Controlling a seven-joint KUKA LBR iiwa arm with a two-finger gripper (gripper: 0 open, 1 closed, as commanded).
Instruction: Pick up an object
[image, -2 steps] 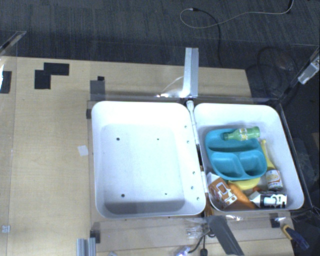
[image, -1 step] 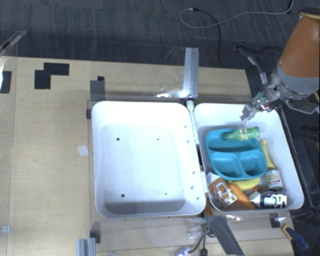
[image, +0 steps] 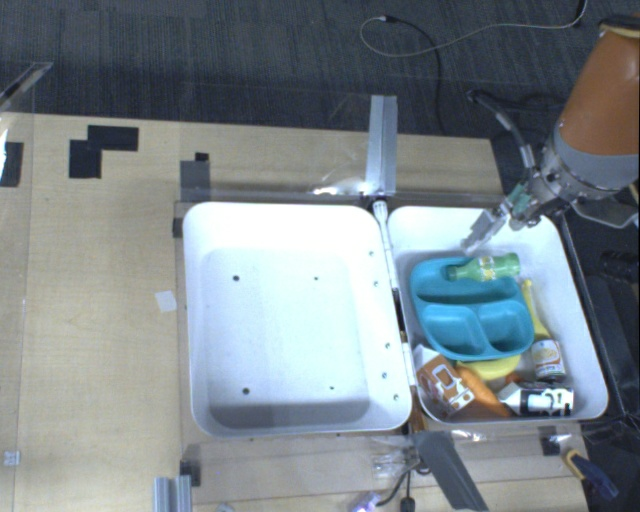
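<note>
nearest the camera, a brown packet (image: 445, 385) and a dark can (image: 545, 402) crowd the right bin's (image: 583, 330) lower edge. above them, the green bottle (image: 485, 267) lies lengthwise left-right on the blue tray (image: 475, 320). my gripper (image: 487, 229) hangs just above it, holding nothing; its spread is unreadable.

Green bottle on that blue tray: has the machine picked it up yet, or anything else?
Not yet. The green bottle lies on the blue tray in the right bin, with the other items beside it. In hand: the tool hangs just above the bottle. Left: gripping something and lifting it.
</note>
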